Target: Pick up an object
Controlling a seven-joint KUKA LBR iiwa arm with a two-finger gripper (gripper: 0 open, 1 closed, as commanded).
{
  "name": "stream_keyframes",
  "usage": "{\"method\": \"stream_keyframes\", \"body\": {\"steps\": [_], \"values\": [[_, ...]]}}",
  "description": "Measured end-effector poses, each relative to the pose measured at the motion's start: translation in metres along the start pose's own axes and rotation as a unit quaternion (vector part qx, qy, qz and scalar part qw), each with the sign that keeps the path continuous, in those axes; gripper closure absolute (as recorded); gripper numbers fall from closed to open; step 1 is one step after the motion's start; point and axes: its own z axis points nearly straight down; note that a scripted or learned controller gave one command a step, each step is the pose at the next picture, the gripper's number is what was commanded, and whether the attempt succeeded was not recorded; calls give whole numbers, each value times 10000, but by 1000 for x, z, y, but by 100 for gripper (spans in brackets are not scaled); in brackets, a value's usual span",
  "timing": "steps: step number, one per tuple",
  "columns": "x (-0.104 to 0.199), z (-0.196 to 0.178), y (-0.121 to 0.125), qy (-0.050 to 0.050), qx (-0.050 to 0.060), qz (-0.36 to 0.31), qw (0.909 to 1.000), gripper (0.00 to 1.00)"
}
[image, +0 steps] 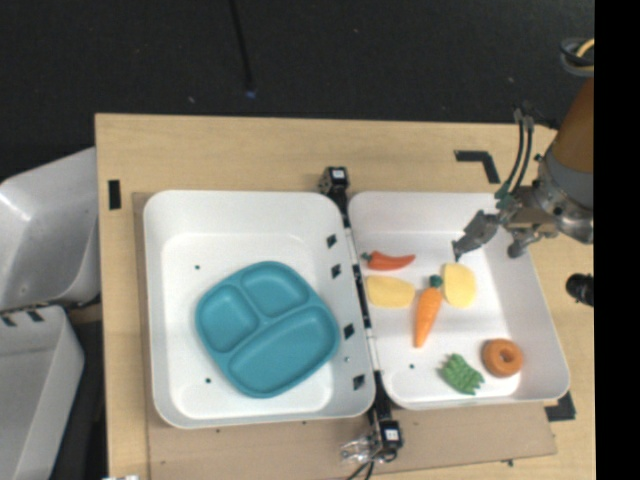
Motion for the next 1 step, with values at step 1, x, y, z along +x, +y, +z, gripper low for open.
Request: {"method": "stream_keyframes", "body": {"steps": [1], "values": [[0, -7, 2, -7, -62, -11, 10000, 0]]}}
